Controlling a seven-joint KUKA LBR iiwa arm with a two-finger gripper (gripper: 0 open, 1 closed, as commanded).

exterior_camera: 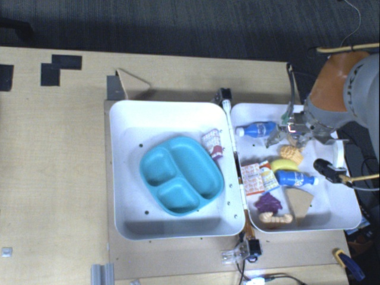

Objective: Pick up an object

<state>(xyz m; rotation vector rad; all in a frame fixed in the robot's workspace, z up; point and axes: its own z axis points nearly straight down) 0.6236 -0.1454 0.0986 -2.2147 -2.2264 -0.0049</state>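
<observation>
A single fixed camera is mounted above the bench and looks down at a slant. It stands well back, so both white bins fit in frame: the left bin lies near centre, the right bin toward the right edge. Dark floor fills the far side.

The gripper hung over the right bin, just above a ridged yellow toy and beside a small blue bottle, while the left bin held a blue divided tray.
</observation>
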